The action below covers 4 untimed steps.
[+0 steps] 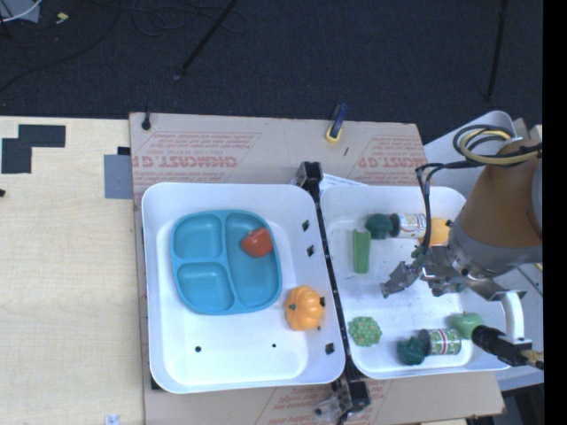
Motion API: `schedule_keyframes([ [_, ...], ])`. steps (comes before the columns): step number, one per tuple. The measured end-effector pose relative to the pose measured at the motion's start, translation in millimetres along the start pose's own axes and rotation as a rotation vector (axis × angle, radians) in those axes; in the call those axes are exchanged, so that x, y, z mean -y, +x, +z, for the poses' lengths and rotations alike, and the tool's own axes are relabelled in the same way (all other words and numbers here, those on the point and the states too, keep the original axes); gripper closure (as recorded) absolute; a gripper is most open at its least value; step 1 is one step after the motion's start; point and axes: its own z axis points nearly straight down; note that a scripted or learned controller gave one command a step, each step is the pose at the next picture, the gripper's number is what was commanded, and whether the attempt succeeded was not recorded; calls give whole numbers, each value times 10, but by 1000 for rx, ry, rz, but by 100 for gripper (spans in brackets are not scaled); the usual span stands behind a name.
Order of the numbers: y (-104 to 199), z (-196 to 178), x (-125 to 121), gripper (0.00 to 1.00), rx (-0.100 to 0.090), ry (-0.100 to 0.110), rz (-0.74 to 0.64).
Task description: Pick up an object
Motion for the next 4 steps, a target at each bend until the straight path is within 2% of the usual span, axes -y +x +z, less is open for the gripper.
schedule_keyframes([
  [2,-57,823,10,0,0,-2,0],
  [3,-76,700,6,100,0,-4,7],
  [4,-153,124,66,100,3,-9,8],
])
